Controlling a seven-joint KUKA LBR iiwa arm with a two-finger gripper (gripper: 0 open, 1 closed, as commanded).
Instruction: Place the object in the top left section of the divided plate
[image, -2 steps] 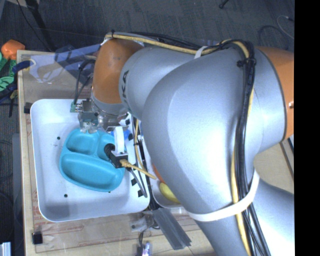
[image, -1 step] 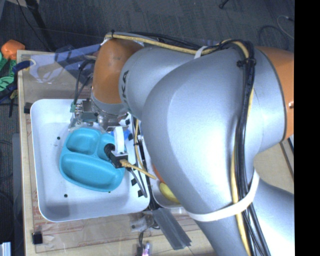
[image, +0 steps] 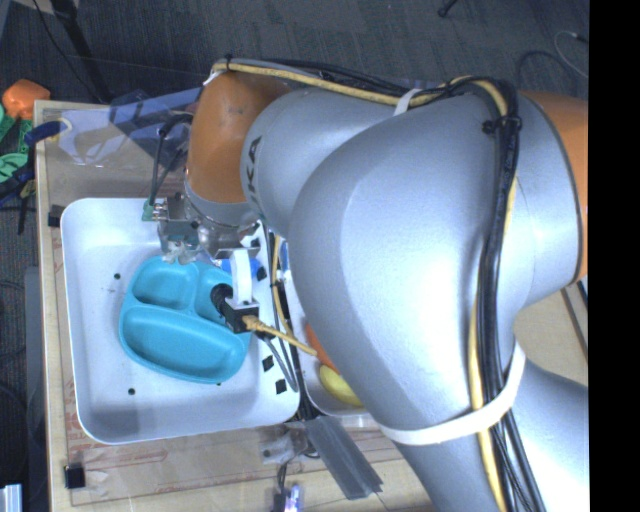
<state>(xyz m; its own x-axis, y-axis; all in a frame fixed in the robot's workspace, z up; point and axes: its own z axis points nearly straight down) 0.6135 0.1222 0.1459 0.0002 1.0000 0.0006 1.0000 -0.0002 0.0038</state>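
Jaws (image: 186, 248) over plate's (image: 180, 335) top edge — obj hidden

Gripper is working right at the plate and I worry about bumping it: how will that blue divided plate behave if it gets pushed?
The blue divided plate looks like rigid moulded plastic, so it would probably keep its shape. It appears light and lies on the smooth floor of the white bin, so a nudge would likely slide it. Low and wide, it seems unlikely to tip.

plate (image: 180, 335): light blue | bin (image: 90, 300): white | arm (image: 400, 250): grey, orange band
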